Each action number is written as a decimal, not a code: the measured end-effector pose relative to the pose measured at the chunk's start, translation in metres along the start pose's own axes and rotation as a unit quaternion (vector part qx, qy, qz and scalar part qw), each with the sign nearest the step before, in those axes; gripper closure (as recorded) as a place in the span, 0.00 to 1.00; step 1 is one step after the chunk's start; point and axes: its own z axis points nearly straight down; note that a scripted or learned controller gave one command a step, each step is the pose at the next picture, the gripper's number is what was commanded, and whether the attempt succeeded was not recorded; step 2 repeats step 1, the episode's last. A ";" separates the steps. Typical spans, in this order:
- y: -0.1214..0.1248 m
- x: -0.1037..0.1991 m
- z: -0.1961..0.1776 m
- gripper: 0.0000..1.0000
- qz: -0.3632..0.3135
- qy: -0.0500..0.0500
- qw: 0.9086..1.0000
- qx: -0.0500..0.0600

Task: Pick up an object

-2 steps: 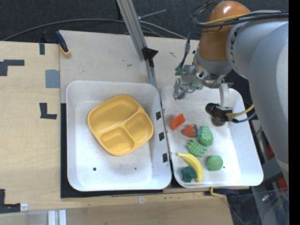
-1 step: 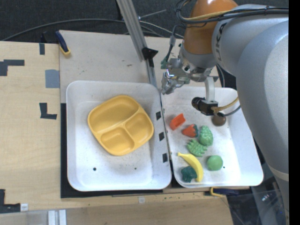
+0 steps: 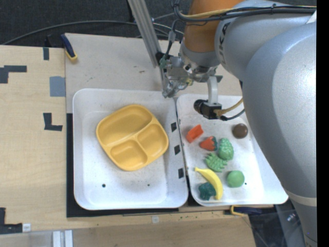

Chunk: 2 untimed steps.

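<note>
Yellow plate (image 3: 132, 136) — brown, perhaps, ball (image 3: 239, 131)

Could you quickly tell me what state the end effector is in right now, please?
End effector: cannot be told; it sits at the far rim between the two bins, with nothing visibly held.

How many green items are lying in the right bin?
4: a leafy piece near the centre, a lighter one just below it, a round ball toward the front right, and a dark piece beside the banana. The arm may hide others.
</note>
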 end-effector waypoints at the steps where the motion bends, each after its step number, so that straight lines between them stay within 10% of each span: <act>1: 0.010 0.043 -0.005 1.00 0.000 0.000 1.000 0.000; 2: 0.010 0.043 -0.005 1.00 0.000 0.000 1.000 0.000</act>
